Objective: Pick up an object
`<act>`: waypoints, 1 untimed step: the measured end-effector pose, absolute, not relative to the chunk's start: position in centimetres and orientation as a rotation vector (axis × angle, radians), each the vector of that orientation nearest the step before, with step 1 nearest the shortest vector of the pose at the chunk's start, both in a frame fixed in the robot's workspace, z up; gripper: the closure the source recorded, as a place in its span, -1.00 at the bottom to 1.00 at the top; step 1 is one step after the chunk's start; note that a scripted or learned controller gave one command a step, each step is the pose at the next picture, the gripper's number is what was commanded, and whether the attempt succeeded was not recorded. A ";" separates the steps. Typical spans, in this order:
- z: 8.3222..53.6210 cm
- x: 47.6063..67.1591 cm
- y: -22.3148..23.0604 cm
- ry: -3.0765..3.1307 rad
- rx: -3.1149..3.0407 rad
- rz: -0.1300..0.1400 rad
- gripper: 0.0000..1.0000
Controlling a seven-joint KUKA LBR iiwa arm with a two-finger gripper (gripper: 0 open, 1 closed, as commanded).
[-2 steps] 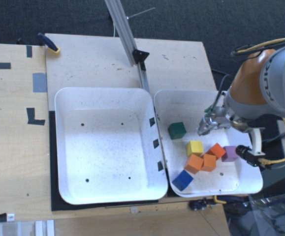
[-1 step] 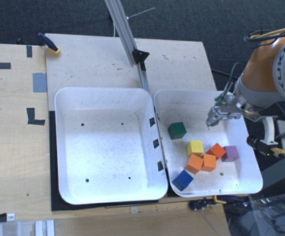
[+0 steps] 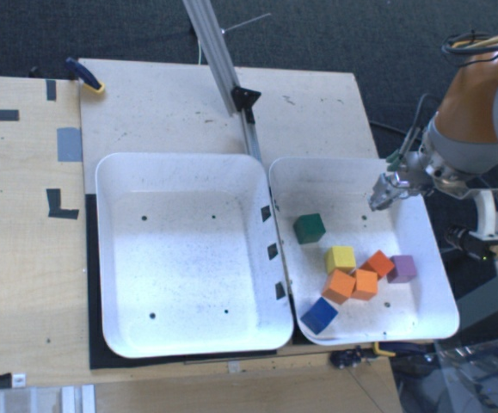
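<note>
Several small blocks lie in the right bin (image 3: 421, 231): a green cube (image 3: 310, 227), a yellow cube (image 3: 341, 258), two orange cubes (image 3: 341, 286) (image 3: 366, 284), a red-orange block (image 3: 379, 264), a purple block (image 3: 402, 268) and a blue cube (image 3: 320, 315). My gripper (image 3: 381, 198) hangs over the bin's upper right part, up and to the right of the blocks, its tip pointing down and left. Nothing shows between its fingers. The wrist with its orange band (image 3: 476, 89) reaches in from the right.
The left bin (image 3: 111, 231) stands beside the right one, with a black divider strip (image 3: 272, 248) between them. A slanted metal bar (image 3: 218, 50) crosses the bench above the bins. A blue and yellow clamp (image 3: 85, 75) lies at the bench's far left.
</note>
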State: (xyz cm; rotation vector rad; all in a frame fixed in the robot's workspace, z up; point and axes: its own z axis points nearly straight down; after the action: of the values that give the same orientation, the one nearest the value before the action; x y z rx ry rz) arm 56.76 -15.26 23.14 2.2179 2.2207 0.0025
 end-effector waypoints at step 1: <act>24.1 57.9 -9.6 2.230 2.214 0.003 1.00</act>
State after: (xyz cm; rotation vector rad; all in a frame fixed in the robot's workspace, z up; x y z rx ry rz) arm 57.85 -9.63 24.13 2.2140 2.2301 0.0034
